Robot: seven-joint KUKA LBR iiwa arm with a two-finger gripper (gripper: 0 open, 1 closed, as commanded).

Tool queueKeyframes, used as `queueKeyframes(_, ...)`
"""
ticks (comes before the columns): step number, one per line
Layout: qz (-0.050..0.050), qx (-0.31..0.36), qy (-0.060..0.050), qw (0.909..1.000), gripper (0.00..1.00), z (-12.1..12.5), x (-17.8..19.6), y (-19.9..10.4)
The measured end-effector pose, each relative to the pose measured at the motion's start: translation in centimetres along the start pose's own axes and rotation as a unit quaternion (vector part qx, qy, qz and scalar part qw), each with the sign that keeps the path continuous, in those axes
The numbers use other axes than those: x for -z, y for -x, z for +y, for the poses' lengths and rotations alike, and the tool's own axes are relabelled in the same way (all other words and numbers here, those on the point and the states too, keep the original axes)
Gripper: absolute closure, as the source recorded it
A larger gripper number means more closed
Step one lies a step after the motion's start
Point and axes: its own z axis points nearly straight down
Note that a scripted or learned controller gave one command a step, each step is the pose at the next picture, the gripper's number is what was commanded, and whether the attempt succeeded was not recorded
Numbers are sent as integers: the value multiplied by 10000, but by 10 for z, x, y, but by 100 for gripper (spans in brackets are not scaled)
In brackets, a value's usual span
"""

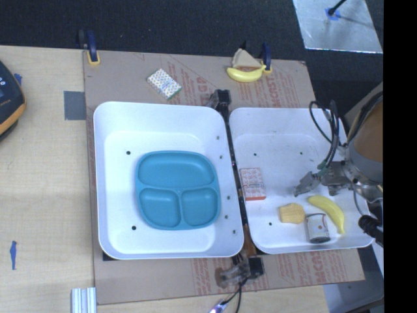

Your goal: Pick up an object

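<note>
The right bin (273, 132) holds several objects. A small red-and-white box (252, 183) lies by its left wall. Near the front are a yellow chunk (292, 213), a yellow banana (328, 212) and a small grey can (317, 228). My gripper (317, 188) hangs low over the bin's right side, just above the banana's upper end. It is open, with nothing between its fingers. A blue divided plate (176, 189) lies in the left bin (111, 129).
Behind the bins on the brown board lie a second banana (245, 74) with a wedge-shaped item (245, 59) and a patterned packet (163, 83). Black cables (326, 126) loop over the right bin's far right corner. A yellow-and-black device (8, 103) sits at the left edge.
</note>
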Motion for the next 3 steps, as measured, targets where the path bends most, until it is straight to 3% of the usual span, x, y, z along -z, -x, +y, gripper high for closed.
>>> queueKeyframes(1, 6, 12, -4, 10000, 0, -27, -41, -60)
queueKeyframes(2, 2, 30, -11, 10000, 100, -27, -31, -59)
queueKeyframes(3, 11, 13, 6, 10000, 100, -15, 60, -161)
